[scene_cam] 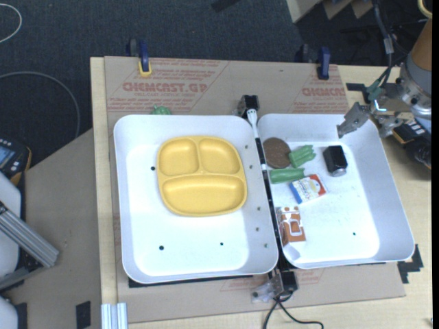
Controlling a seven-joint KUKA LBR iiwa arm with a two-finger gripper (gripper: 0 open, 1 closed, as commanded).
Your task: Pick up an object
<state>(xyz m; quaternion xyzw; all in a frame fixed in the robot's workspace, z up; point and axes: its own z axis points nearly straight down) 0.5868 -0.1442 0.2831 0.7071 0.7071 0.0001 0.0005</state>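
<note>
Block (335,160), black and small: sits in the upper part of the right bin (374,242), just right of a green piece (302,155) and apart from it, with bare white floor on its right and below. Looks like the easiest pick of the lot, being chunky and free on most sides.

Gripper (348,125): hangs above the bin's far rim, near the block and up-right of it. Spread or pressed together: cannot tell from this angle. Carries nothing visible.

To do the step well:
- Slide a little inward and toward the near side, until centred over the block.
- Open wide before dropping; turn the wrist to span the block's short side.
- Keep clear of the green piece on the left, or risk dragging both.
- Go down straight and stop at the floor without pressing hard; probably a thin, slippery tray.
- Close gently, then lift slowly and check for the block between the jaws.

Better avoided: packet (310,186) and wrapper (291,225), both flat on the floor and hard to pinch; brown disc (276,152), crowded against the bin's left wall.
</note>
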